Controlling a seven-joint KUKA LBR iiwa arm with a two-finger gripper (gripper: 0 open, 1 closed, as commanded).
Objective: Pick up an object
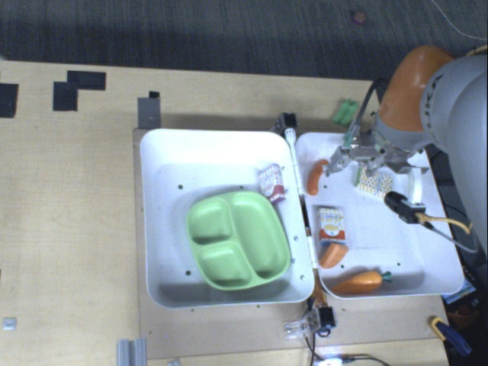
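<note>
The claw (358, 158) hangs over the right bin (435, 280), its state unclear; the patterned packet (375, 182) lies just beside it, probably the nearest target.

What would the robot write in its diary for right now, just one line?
task: pick up an object | gripper: over right bin, near patterned packet | holding: unclear | green tray: left bin

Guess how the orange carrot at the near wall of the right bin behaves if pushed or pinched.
The carrot looks smooth and tapered, so it probably rolls or pivots when nudged. Its glossy skin suggests light plastic, likely slippery. It lies by the right bin wall, which may stop it rolling.
</note>
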